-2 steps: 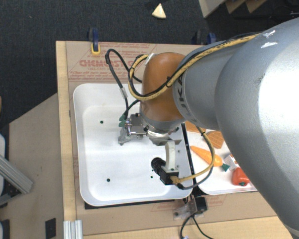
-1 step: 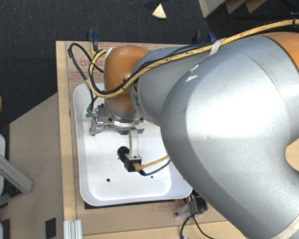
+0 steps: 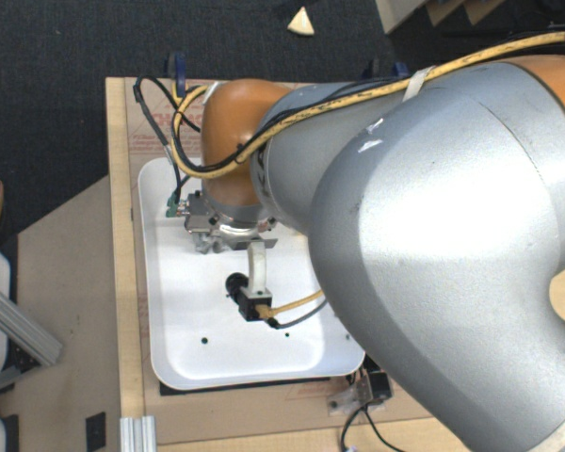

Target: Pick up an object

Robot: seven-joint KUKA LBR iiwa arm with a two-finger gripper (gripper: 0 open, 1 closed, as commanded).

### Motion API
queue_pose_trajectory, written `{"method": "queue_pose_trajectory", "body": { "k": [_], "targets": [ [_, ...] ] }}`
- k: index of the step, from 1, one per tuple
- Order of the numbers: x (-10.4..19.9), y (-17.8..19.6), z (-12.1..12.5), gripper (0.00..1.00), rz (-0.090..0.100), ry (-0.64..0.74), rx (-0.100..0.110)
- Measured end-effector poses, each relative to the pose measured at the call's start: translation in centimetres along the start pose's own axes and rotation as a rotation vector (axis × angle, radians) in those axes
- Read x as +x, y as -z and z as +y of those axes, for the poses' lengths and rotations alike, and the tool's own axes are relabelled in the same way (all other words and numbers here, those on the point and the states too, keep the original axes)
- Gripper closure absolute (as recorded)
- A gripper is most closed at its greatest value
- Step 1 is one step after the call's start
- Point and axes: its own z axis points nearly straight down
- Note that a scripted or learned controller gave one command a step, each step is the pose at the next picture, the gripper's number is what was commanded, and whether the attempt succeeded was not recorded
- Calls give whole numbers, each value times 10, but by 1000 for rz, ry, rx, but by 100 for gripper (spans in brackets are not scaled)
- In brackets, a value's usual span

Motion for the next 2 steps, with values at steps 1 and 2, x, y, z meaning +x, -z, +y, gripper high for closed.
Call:
{"method": "queue_pose_trajectory", "body": {
  "k": [1,2],
  "targets": [
    [3,185,68,100,4,3,-21],
    [3,308,27,100,4,4,-12]
  ]
}}
